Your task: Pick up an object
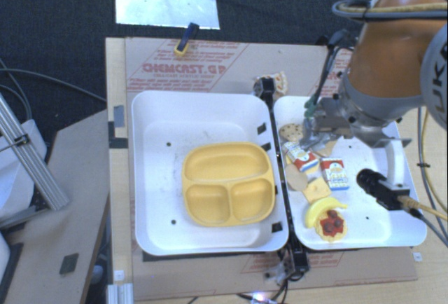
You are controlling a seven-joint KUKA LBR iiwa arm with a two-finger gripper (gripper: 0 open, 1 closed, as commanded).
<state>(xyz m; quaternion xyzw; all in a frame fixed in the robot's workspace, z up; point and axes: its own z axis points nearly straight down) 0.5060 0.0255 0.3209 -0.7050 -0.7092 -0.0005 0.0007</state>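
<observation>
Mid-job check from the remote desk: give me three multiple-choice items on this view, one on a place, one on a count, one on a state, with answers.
1. Where does the yellow tray lie?
A. in the left bin
B. in the right bin
C. on the bench outside both bins

2. How many compartments does the yellow tray have?
A. two
B. three
C. five

3. How does the banana stand to the gripper?
A. clamped in it
B. lying in the right bin, apart from it
C. hanging from the arm

Answers:
1 A: the tray sits on the floor of the left bin.
2 B: one long section at the far side and two smaller ones nearer the camera.
3 B: the banana lies near the front of the right bin, while the gripper is over the small food items farther back.
</observation>
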